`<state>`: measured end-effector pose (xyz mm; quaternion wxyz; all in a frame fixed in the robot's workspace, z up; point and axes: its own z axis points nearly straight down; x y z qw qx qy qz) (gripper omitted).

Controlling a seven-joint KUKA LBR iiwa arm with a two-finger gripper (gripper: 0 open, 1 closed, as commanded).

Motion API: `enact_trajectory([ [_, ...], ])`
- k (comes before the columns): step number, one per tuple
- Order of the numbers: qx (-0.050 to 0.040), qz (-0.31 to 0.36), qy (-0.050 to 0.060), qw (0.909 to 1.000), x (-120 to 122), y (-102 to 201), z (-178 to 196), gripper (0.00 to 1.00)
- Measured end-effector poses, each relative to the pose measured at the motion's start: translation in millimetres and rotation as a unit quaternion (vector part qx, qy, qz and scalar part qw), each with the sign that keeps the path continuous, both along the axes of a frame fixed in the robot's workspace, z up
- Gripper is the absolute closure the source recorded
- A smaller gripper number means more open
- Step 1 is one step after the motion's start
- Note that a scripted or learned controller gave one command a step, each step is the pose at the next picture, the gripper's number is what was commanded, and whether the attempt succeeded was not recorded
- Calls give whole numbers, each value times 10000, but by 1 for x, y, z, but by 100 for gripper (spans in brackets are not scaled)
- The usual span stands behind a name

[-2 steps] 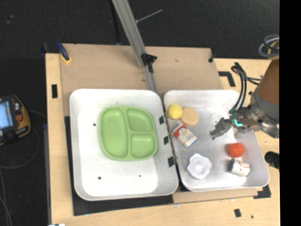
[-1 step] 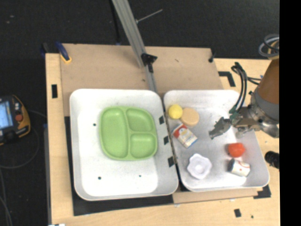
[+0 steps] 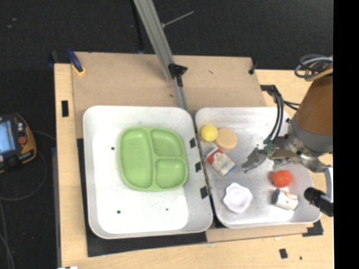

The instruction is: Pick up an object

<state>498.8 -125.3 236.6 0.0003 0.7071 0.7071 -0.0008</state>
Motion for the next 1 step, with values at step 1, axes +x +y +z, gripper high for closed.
enact_trajectory([
  [1, 7, -3, 18, 10000, 0, 5, -62, 0],
])
